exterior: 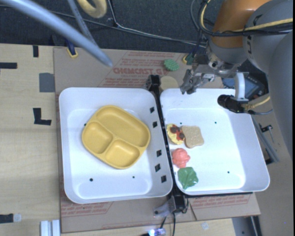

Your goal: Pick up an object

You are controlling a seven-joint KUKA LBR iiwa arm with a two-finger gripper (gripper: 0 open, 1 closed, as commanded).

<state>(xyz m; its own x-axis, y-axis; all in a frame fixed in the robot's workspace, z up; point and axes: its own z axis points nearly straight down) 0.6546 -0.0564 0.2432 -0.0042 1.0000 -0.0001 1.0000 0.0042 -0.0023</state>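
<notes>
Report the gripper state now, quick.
Gripper: above the far edge of the right bin, nothing between its fingers; open or shut cannot be told.

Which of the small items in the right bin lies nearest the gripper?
The tan toast-shaped piece, uppermost of the cluster, lies closest to the gripper; the pink item and green leaf lie farther down.
</notes>
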